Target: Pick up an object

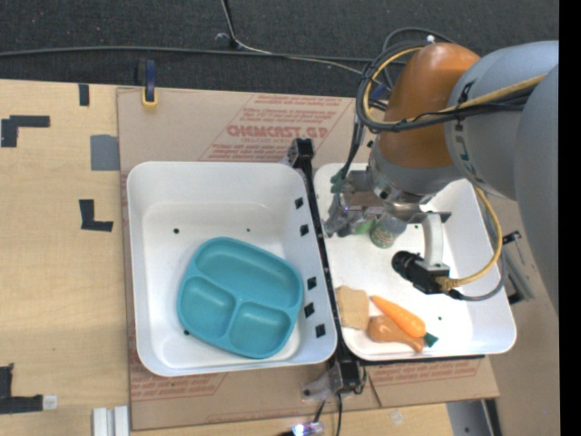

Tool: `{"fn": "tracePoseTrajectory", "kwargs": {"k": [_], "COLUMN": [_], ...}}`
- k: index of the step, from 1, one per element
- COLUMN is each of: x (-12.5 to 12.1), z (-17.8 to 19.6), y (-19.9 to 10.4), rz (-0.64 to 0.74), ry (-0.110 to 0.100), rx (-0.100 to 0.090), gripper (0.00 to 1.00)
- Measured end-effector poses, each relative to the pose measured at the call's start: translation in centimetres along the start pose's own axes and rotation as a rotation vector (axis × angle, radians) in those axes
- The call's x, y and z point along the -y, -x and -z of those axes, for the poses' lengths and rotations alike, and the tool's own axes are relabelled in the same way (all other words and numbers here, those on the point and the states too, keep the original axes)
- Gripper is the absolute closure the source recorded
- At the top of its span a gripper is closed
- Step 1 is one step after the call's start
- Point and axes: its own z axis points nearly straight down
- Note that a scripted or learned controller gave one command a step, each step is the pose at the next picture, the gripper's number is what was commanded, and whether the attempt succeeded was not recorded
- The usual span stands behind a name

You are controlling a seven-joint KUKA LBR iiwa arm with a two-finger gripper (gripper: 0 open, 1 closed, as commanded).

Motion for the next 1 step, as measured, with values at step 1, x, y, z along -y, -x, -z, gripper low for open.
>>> {"fn": "tracePoseTrajectory", "kwargs": {"k": [1], "x": [-1.00], "z": [0.04], "y": [-6.29], "rz": [0.002], "ry": [0.002], "rx": [-0.001], "gripper": [1.00]}}
